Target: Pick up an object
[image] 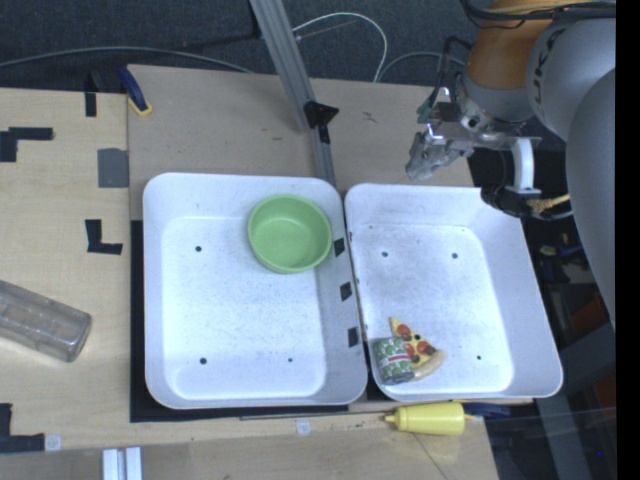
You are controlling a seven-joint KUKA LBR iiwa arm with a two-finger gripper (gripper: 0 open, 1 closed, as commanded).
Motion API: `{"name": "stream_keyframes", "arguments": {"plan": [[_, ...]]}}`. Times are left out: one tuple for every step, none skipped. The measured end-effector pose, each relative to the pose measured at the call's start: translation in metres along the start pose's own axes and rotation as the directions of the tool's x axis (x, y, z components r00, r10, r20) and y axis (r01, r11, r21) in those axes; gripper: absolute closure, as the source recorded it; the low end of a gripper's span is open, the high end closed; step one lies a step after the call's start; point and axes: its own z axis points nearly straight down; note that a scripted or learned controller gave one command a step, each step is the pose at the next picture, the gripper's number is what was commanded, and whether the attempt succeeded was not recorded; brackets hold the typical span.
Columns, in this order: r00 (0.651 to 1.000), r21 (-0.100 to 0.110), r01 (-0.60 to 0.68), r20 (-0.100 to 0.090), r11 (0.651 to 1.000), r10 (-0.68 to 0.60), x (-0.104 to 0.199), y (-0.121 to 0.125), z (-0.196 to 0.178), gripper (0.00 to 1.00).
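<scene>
A tan bench holds two white bins side by side. My gripper point(432, 155) hovers above the right bin's point(520, 278) far rim, holding nothing; its fingers look narrow. A green bowl point(290, 232) sits in the left bin point(170, 298); a pizza toy point(406, 352) lies flat near the right bin's near-left corner, where I judge the wall could block a finger

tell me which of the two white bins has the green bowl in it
The left bin, farther from the tool. The green bowl sits near its back right corner. The right bin holds a toy pizza slice instead.
</scene>
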Motion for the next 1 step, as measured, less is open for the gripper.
{"name": "stream_keyframes", "arguments": {"plan": [[1.0,0.007,0.004,-0.002,1.0,-0.004,0.0593,0.001,0.0097,1.0]]}}
